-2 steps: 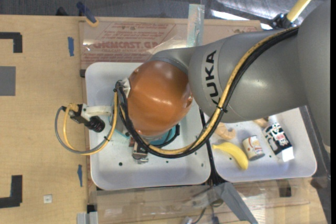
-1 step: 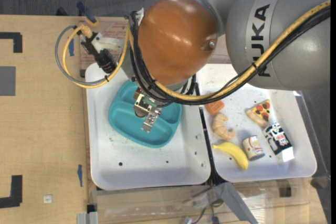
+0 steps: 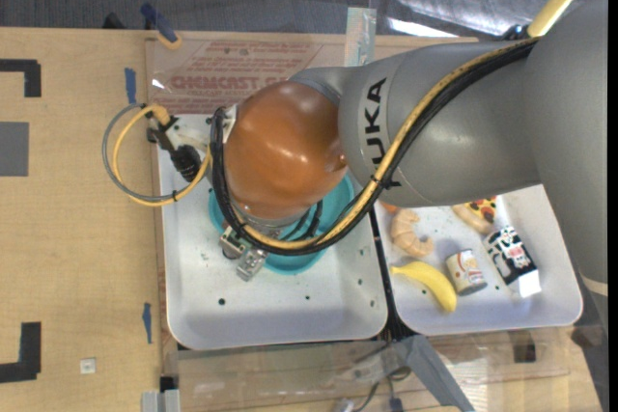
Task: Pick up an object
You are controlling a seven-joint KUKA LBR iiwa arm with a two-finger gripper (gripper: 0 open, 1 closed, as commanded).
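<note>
Two shallow white bins sit side by side on a tan counter (image 3: 58, 236). Nearest, the right bin (image 3: 555, 304) holds a banana (image 3: 430, 283), a small can (image 3: 469, 270) and other items. Farther in, the arm's orange band (image 3: 285, 154) hangs over the left bin (image 3: 280, 318) and a teal dish (image 3: 333, 217). Its end effector is hidden beneath, state unclear. Seemingly nothing is lifted yet.

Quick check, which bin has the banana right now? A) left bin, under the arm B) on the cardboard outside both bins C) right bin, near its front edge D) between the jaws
C: the banana lies in the right bin near its front edge, beside a small can; the arm is over the left bin.
</note>
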